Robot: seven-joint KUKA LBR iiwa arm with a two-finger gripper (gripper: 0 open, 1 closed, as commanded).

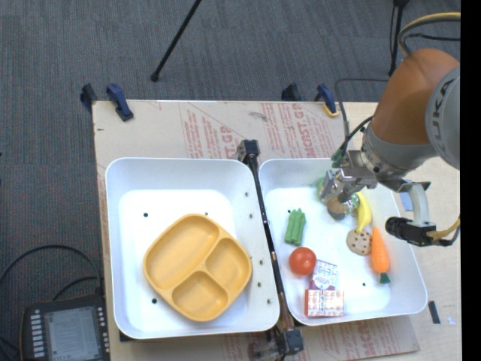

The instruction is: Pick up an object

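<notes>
Camera view: gripper (342, 195) is low in the right bin (297, 307), far-right area, right at the top end of the banana (364, 213). There's a small brownish item (338, 208) directly under it, can't tell what it is. Can't tell how far the gripper is spread or whether it has hold of anything; nothing is visibly between its tips.

Likely target is the banana or that brownish piece. Both lie in the right bin's far-right part, touching or nearly touching each other.

Neighbours: cookie (360, 241) just beside the banana's lower end, carrot (380, 255) next to the cookie. Green bean pod (295, 226) sits apart toward the bin's left wall. Tomato (303, 261) and two small cartons (324, 289) are nearer the front. Left bin (124, 179) has a yellow divided plate (197, 266). Both bins sit on the cardboard-covered tabletop (188, 126).

Risks, my read:
- Banana and brownish item are crowded, so a close could catch both or pinch an edge and slip on the lift.
- Banana is curved and smooth; an off-centre grip at its tip may let it pivot out.
- Descent near the bin's back wall could clip the rim.
- A nudge could push the banana into the cookie and carrot.
</notes>
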